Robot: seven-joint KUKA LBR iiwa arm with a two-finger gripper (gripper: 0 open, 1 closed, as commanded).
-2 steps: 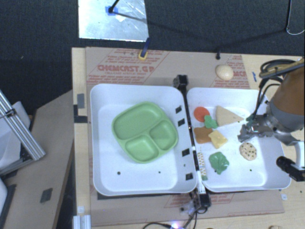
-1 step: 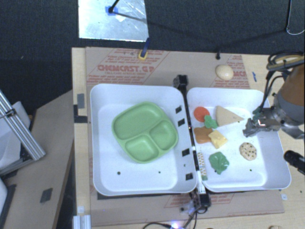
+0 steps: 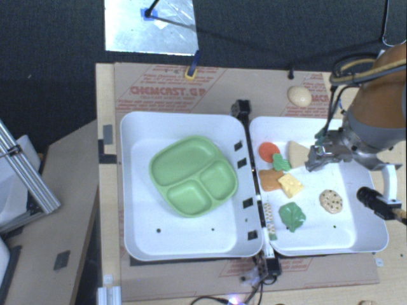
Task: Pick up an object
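Note:
The right bin [image 3: 365, 230] holds several toy foods: a red tomato slice [image 3: 268, 150], a small green piece [image 3: 281, 163], a tan wedge [image 3: 296, 152], a brown piece [image 3: 270, 180], a yellow cheese cube [image 3: 291, 185], a cookie [image 3: 331, 201] and a green broccoli-like piece [image 3: 292, 215]. My gripper [image 3: 316, 159] hangs over the upper part of this bin, just right of the tan wedge, pointing down and left. Nothing shows between its fingers.
The left bin [image 3: 140, 234] holds a green divided plate [image 3: 193, 175]. A beige egg-shaped object [image 3: 299, 96] lies on the cardboard behind the right bin. A black divider [image 3: 251, 170] with clips runs between the bins. A metallic sheet [image 3: 151, 18] lies at the far back.

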